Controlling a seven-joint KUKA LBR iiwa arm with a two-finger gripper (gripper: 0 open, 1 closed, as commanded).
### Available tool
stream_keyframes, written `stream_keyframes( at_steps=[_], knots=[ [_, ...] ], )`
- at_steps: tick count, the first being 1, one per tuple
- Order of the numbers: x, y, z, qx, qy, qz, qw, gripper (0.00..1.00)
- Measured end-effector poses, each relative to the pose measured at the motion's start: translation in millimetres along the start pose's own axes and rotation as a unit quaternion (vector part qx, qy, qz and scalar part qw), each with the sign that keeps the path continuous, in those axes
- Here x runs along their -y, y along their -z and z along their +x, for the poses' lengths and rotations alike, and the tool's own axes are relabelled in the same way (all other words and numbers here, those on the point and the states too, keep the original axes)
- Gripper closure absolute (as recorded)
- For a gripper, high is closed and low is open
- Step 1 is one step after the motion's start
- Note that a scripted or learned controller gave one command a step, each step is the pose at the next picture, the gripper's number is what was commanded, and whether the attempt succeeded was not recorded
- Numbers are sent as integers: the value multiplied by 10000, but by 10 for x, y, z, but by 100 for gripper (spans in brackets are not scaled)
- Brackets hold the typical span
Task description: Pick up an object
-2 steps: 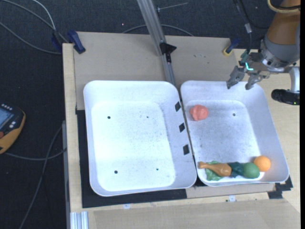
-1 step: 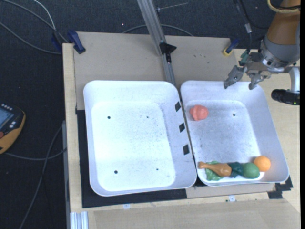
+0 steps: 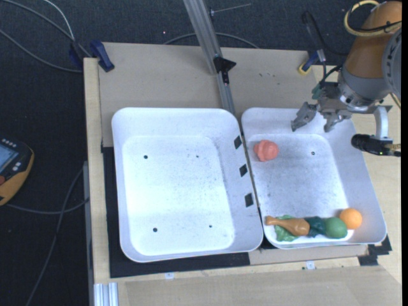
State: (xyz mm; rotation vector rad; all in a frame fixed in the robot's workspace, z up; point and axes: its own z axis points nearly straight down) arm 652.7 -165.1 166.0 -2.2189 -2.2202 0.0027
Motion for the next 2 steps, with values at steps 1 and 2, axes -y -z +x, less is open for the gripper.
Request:
stream_keyframes(
  at_steps=[1,2],
  knots=[
    [-9,-542,-98,0,-5,6,10000,0],
    [-6,-794,-94,2,-1,-8,10000,0]
  ],
)
